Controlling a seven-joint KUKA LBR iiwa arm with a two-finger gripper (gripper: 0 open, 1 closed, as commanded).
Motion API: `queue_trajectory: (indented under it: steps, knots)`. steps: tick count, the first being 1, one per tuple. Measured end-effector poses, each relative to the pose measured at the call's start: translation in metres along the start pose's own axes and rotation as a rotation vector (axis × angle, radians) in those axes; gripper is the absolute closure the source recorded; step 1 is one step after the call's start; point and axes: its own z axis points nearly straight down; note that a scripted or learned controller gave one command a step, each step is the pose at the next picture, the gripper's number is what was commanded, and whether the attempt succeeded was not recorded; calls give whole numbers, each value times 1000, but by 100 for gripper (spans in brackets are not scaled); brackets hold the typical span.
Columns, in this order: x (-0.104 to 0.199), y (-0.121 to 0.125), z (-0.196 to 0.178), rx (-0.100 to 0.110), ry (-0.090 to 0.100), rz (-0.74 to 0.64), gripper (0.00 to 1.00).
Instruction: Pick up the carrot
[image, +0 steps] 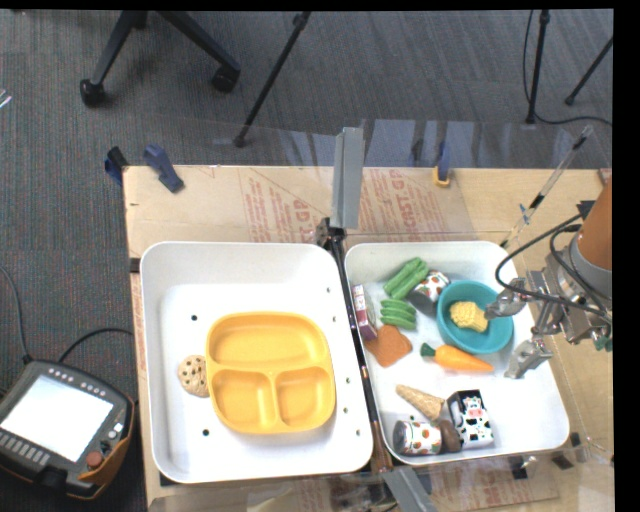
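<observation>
The carrot (457, 357) lies in the right bin (540, 425), touching the lower edge of the teal bowl (495, 335) that holds a corn piece (463, 316). The gripper (521, 336) hangs just right of that bowl, its 2 fingers spread apart, gripping nothing, over the bin's right side.

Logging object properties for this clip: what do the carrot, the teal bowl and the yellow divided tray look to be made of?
Carrot: probably moulded plastic toy, uniform orange with a green stub, smooth matte look.
Teal bowl: likely plastic, even colour with a thin rim and slight sheen.
Yellow divided tray: apparently plastic, one-piece moulded compartments, soft gloss.
</observation>
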Motion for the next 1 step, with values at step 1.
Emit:
queue_trajectory:
  steps: [1]
  knots:
    - [-32,40,121,-2,4,174,0]
